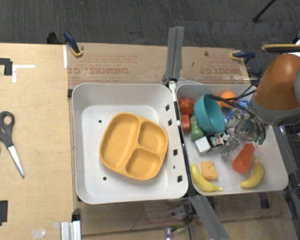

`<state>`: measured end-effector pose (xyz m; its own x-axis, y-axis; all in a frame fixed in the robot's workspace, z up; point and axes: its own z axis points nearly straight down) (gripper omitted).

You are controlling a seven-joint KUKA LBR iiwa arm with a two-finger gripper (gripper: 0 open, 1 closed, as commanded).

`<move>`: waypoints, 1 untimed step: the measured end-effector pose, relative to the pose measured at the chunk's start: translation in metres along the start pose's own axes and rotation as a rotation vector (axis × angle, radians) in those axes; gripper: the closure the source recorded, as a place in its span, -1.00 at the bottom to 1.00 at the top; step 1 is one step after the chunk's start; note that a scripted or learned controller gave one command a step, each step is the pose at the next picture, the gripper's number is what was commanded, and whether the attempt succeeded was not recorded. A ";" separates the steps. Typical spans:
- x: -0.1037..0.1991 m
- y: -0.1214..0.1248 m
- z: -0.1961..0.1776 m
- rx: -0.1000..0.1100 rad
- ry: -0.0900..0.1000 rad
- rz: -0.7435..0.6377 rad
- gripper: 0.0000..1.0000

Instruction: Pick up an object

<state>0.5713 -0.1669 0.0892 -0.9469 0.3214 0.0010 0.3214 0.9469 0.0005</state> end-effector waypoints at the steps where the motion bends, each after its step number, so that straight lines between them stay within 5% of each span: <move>1: 0.060 -0.077 0.000 0.000 0.003 0.015 -1.00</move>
<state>0.4896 -0.2202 0.0888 -0.9422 0.3351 0.0038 0.3351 0.9422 0.0008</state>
